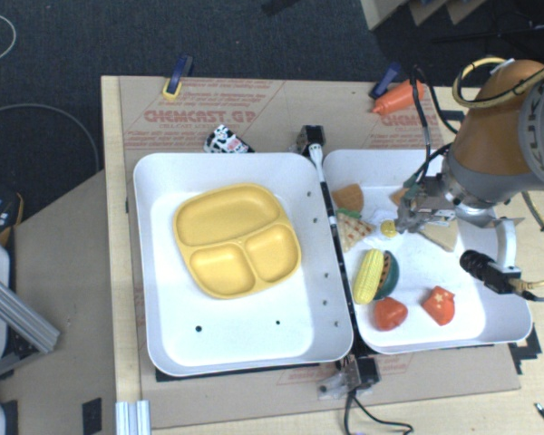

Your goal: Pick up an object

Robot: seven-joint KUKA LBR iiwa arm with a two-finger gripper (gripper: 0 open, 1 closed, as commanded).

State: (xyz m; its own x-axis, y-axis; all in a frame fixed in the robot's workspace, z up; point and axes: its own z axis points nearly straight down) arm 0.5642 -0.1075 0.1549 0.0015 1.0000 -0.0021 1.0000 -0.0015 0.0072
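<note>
Yellow plastic catches your eye first: a three-compartment plate lies in the left bin. Your gripper sits low in the right bin, near its back half, and you cannot tell how its fingers stand. Just beside it lie a small yellow piece, a waffle-patterned wedge and a brown piece. Nearer the front you have a corn cob, a tomato and a red pepper.

Yellow tray left bin; gripper right bin
</note>
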